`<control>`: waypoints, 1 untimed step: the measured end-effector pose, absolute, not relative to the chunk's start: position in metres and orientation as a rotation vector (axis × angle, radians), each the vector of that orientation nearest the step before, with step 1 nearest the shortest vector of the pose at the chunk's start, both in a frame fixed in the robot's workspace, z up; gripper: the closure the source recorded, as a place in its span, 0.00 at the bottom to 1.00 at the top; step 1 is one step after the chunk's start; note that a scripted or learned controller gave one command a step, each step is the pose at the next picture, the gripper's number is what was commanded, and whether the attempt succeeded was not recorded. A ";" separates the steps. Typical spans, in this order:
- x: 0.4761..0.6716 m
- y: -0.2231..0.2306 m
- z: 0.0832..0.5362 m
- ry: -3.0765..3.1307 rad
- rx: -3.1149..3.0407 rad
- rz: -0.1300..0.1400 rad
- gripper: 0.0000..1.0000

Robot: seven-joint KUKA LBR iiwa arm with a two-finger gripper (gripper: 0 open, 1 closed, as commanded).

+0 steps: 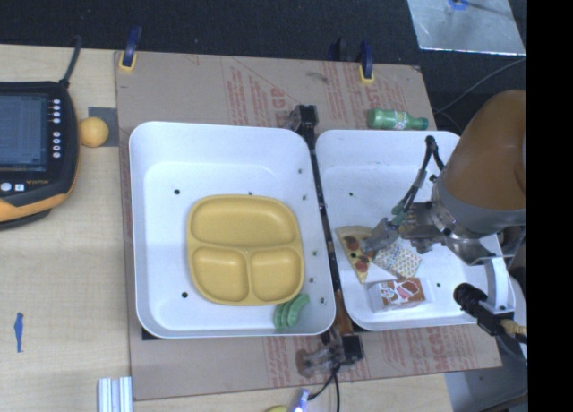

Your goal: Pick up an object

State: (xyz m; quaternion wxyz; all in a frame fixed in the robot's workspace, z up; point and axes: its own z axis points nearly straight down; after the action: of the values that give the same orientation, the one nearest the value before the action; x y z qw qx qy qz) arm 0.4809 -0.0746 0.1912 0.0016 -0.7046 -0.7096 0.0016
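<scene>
A wooden desk [54, 312] seen from above carries a sheet of brown cardboard [224, 88], and on it two shallow white bins sit side by side, touching along their inner edges. The left bin [161, 168] holds a yellow three-compartment plate [243, 247] lying flat near its middle, with a small green toy [290, 313] just beside the plate's lower right corner, against the bin's front wall. The grey and orange robot arm [488, 164] reaches in from the right over the right bin [367, 159]. Its tool [389, 233] hangs low near the middle of that bin; whether it is open or closed cannot be told. Just beside the tool lie a toy pizza slice [355, 250], a pale patterned packet [399, 261] and a small red and white box [397, 293]. A green bottle [397, 119] lies on the cardboard behind the right bin. A handheld control pendant [31, 150] rests at the desk's left edge, with an orange ball [92, 131] beside it.
</scene>
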 end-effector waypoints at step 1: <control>0.553 -0.213 0.116 -2.221 -2.218 0.005 0.00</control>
State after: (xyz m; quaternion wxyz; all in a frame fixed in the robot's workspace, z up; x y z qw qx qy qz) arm 0.5528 -0.2128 0.1157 0.0011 -0.7066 -0.7076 0.0015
